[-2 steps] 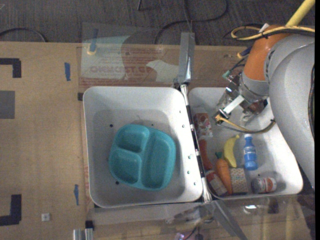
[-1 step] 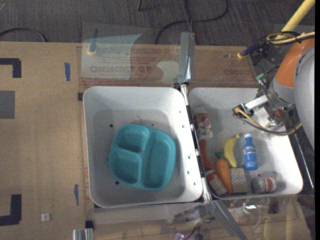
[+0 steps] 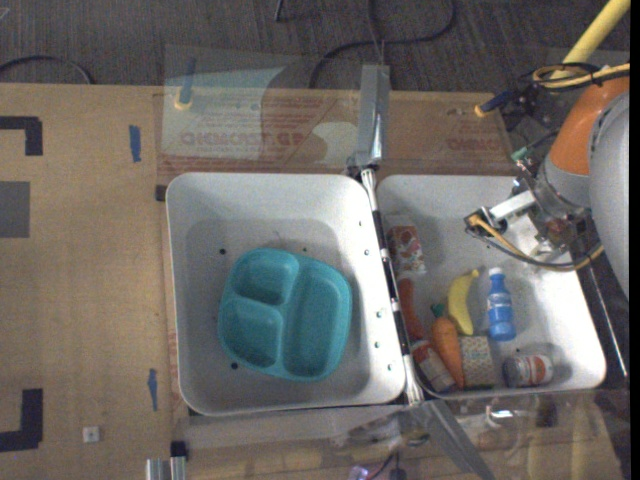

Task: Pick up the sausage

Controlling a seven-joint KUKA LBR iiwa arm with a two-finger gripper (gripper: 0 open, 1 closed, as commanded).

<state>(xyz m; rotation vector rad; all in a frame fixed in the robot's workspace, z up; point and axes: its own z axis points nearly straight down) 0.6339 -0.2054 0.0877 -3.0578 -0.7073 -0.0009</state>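
Observation:
The sausage (image 3: 408, 308), a slim reddish-brown link, lies lengthwise against the left wall of the right bin (image 3: 590, 353). My gripper (image 3: 558, 232) hangs over the bin's upper right part, well to the right of the sausage and apart from it. Nothing is seen held in it. The wrist and cables hide its tips.
Around the sausage are a small printed can (image 3: 405, 248), a banana (image 3: 461, 301), a carrot (image 3: 448, 344), a blue bottle (image 3: 500, 305), a brown block (image 3: 477, 360), a red-and-white packet (image 3: 431, 366) and a tin (image 3: 528, 370). A teal divided plate (image 3: 285, 313) lies in the left bin (image 3: 190, 218).

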